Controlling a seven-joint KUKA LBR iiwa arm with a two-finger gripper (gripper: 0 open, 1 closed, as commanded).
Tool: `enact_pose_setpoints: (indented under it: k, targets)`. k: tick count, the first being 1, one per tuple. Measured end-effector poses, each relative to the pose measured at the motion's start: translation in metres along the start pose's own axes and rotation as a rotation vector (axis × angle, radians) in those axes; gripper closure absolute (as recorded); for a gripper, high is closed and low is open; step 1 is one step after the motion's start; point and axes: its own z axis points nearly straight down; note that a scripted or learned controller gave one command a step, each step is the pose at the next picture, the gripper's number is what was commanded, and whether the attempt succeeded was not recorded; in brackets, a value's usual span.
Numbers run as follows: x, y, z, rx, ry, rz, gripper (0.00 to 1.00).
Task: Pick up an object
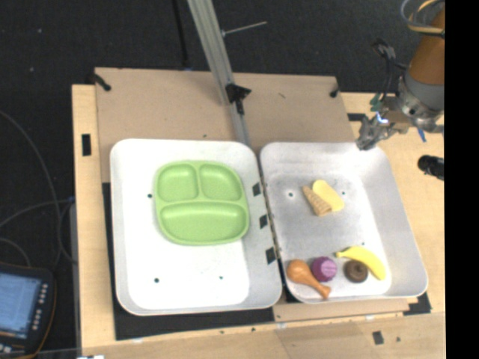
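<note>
Standing over the bench (90, 200), taking things from left to right, with the right bin (389, 200) as my landmark. Sitting far left of the right bin, past the bench edge, a small screen device (22, 304) is glowing blue on the dark floor. Lying directly left of the right bin, touching it along the shared edge, is the left bin (135, 275); a green divided plate (202, 203) is resting in its upper half, three compartments showing. A grey metal pole (213, 43) is slanting up and away from the far side of the seam between the two bins.

Inside the right bin, an orange drumstick-shaped toy (305, 275) is lying at the near left corner, with a purple round piece (324, 268) touching its right side. A yellow wedge with a tan ridged side (323, 198) is lying alone near the middle. A dark brown ring (356, 271) is sitting along the near edge, pressed against a banana (364, 261) just to its right.

The gripper (368, 137) is hanging over the right bin's far right corner, well apart from every object; too small and blurred here, so the finger state is something I cannot tell. Nothing is showing between its fingers. The arm (426, 66) is reaching in from beyond the bin's right side.
</note>
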Motion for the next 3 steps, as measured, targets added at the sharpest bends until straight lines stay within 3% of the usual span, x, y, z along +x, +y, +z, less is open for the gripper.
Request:
enact_pose_setpoints:
  k: [1, 3]
  targets:
    - [0.0, 0.0, 0.017, 0.008, 0.001, -0.001, 1.0]
    - [0.095, -0.043, 0.007, 0.009, 0.005, -0.005, 1.0]
